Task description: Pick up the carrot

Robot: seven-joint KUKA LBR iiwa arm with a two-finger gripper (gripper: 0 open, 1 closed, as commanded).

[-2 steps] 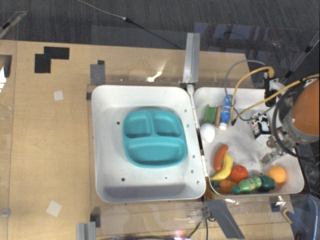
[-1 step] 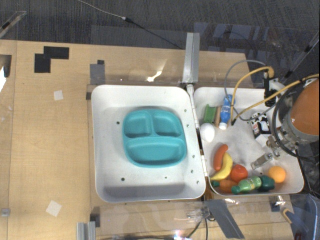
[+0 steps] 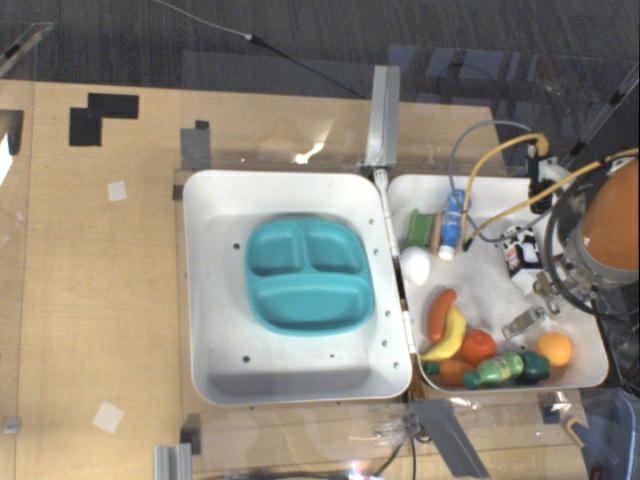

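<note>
**Worktop [image 3: 90,268], 2 bins, as we count them:**

- L bin [image 3: 215,368]: 1 teal plate [image 3: 305,288], 3 compartments, lying flat near the middle.
- R bin [image 3: 590,373]: toy food and the pincer.

**Task item**
- Carrot [image 3: 440,312], qty 1: orange-red, lying at a slant in the R bin's left half, just below the egg. Its lower end touches the banana. Nothing lies on top of it, and it is apart from the pincer.

**Around it, R bin**
- Egg [image 3: 415,265], white, qty 1, by the wall between the bins.
- Banana [image 3: 449,337], qty 1, curved along the carrot's right side.
- Tomato [image 3: 479,344], red, qty 1, right of the banana, between carrot and pincer.
- Orange-brown piece [image 3: 455,372], qty 1, at the front wall; we can't tell what it is.
- Green veg [image 3: 505,368], qty 1, dark end toward the right.
- Orange [image 3: 554,349], qty 1, front right.
- Green can [image 3: 419,229] and blue bottle [image 3: 453,220], 1 each, at the back.

**Arm**
- Pincer [image 3: 527,319]: low over the R bin, between tomato and orange. Open or closed: we can't tell.
- Yellow and grey cables [image 3: 500,148] loop above the bottle.

**Writing**
- Bottle label too small to read.
- Black block marks [image 3: 100,118] on the worktop, back left; no letters legible.
</note>
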